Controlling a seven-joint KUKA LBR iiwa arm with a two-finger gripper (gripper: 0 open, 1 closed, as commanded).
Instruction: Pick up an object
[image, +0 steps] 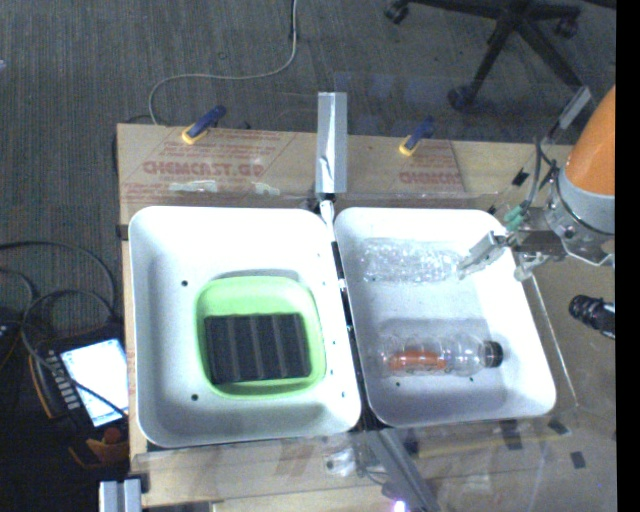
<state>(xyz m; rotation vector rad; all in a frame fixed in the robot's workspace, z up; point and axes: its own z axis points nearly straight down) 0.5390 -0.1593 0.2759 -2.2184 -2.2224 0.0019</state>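
Observation:
Two clear plastic bottles lie in the right bin (520, 395). A crumpled bottle (405, 263) rests near the bin's far wall. The other bottle (440, 356), with an orange label and a dark cap pointing right, lies toward the near side. My gripper (503, 257) hovers over the far right part of this bin, just right of the crumpled bottle. It is open, its fingers spread with nothing between them; the left fingertip (476, 254) is close to that bottle's right end.
The left bin (160, 300) holds a green dish (260, 300) with a dark ridged insert (254, 348). A metal post (331, 140) stands behind the seam between the bins. Two clamps (203, 124) hold the board at the back.

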